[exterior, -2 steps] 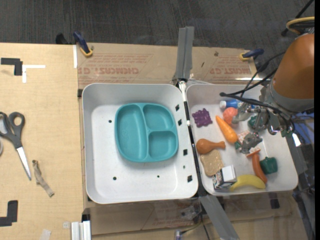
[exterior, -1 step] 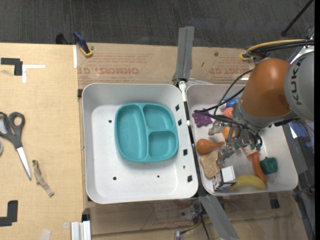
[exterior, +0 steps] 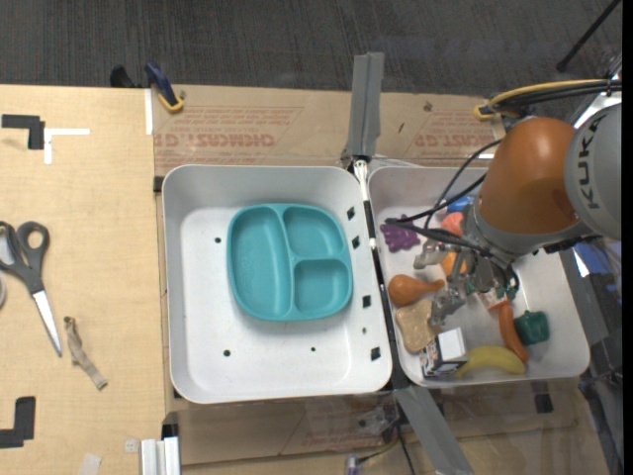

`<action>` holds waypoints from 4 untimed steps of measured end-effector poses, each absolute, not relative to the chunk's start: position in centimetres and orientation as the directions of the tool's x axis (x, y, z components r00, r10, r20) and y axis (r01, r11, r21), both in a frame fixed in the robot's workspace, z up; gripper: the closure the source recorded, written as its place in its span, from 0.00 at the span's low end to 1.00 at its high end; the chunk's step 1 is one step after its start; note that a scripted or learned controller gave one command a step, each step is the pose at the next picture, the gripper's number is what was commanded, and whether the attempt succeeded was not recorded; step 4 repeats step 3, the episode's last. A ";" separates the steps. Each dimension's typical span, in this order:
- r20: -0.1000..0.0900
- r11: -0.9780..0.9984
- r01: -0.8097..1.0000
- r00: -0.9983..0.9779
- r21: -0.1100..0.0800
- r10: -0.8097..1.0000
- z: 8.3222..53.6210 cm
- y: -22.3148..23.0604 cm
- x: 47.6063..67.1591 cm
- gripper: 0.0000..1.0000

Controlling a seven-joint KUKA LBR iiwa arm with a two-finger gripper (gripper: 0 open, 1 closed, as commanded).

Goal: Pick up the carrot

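Arm: reaches in from the right edge of the frame at mid height; its orange band [exterior: 529,181] bulges over the upper part of the right bin [exterior: 569,359], with black cables looping off toward the left.
Gripper: [exterior: 457,290] hangs below the band, pointing down into the middle of the right bin, among the toys.
Gripper state: cannot tell; the metal parts blur together against the clutter.
Carrot: [exterior: 509,332] lies in the lower right part of the right bin, orange and slanted, its lower end near the banana, its upper end just right of the gripper.
Green piece: [exterior: 534,328] touches the carrot's right side.
Banana: [exterior: 492,361] lies along the bottom wall of the right bin, yellow, curved.
Small box: [exterior: 447,348] sits just left of the banana, below the gripper.
Bread slice: [exterior: 414,326] tan, lower left of the right bin.
Orange pear-like toy: [exterior: 410,288] left of the gripper, above the bread slice.
Purple grapes: [exterior: 399,234] upper left of the right bin.
Left bin: [exterior: 188,295] fills the middle of the frame.
Teal divided plate: [exterior: 291,261] rests in the left bin, slightly above its centre.
Scissors: [exterior: 30,275] lie on the bench at the far left edge.
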State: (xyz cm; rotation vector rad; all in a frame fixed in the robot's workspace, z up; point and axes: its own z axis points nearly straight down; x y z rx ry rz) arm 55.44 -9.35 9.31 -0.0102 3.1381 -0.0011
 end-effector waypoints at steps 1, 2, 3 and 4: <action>-0.005 0.998 0.058 -0.998 0.000 0.058 9.4 -9.3 57.5 0.00; -0.008 0.999 0.055 -0.998 -0.001 0.055 10.4 -9.3 57.7 1.00; -0.004 0.964 0.266 -0.964 0.000 0.266 19.2 -6.6 56.6 1.00; -0.004 0.964 0.266 -0.964 0.000 0.266 19.2 -6.6 56.6 1.00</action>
